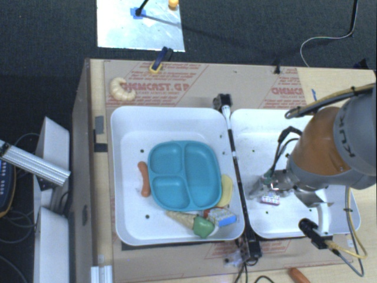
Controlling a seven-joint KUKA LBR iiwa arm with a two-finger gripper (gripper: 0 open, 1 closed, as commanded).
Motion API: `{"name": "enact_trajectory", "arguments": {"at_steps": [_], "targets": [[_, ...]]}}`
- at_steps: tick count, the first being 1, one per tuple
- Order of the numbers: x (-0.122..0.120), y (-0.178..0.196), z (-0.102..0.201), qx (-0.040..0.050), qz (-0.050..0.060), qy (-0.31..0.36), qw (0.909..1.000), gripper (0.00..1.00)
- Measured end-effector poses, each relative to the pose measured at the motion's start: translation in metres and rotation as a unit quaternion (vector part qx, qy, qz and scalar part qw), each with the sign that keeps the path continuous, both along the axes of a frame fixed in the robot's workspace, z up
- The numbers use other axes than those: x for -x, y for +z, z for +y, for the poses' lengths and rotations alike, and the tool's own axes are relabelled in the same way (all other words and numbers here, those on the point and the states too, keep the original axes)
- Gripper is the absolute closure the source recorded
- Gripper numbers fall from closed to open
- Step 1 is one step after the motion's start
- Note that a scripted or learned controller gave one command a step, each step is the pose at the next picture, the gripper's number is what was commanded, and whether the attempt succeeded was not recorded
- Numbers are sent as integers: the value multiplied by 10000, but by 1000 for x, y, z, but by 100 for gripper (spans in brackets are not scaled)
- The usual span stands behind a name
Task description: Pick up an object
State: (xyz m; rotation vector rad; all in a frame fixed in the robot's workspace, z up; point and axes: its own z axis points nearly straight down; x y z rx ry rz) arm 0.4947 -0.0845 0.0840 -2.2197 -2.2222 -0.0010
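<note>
The claw is lowered into the right bin, just beside a small packet. Whether it is apart or together cannot be told. Nothing appears lifted yet; grasping and raising are left.

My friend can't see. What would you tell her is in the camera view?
A grey and orange robot arm reaches into the right bin, its gripper low beside a small packet. The left bin holds a blue tray, a sausage and other toys.
</note>
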Motion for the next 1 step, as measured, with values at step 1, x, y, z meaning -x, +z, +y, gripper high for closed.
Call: {"name": "enact_trajectory", "arguments": {"at_steps": [1], "targets": [[-1,11,0,-2,-15,1,10000,100]]}}
